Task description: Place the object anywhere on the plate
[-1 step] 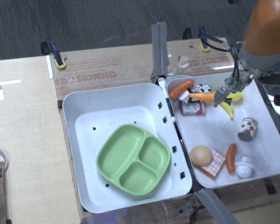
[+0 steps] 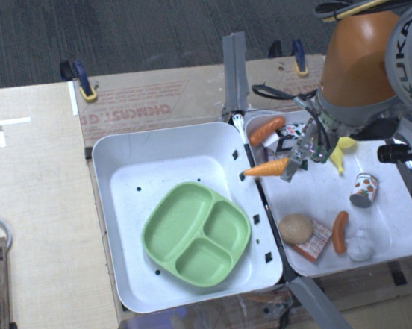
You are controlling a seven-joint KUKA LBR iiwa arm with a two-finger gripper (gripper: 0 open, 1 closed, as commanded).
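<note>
A green three-compartment plate (image 2: 196, 234) lies in the left white bin (image 2: 121, 209). An orange toy carrot (image 2: 265, 168) hangs level over the divider between the two bins, its tip pointing left toward the left bin. My gripper (image 2: 292, 166) is shut on the carrot's thick right end, reaching in from the right under the orange band of the arm (image 2: 357, 57). The carrot is above and to the right of the plate, apart from it.
The right bin (image 2: 398, 247) holds a sausage-like piece (image 2: 265, 129) at the back, a yellow banana (image 2: 340, 151), a small printed can (image 2: 364, 189), a brown roll (image 2: 296, 228) on a red-white pack (image 2: 319, 241), another sausage (image 2: 339, 231) and a white lump (image 2: 360, 245).
</note>
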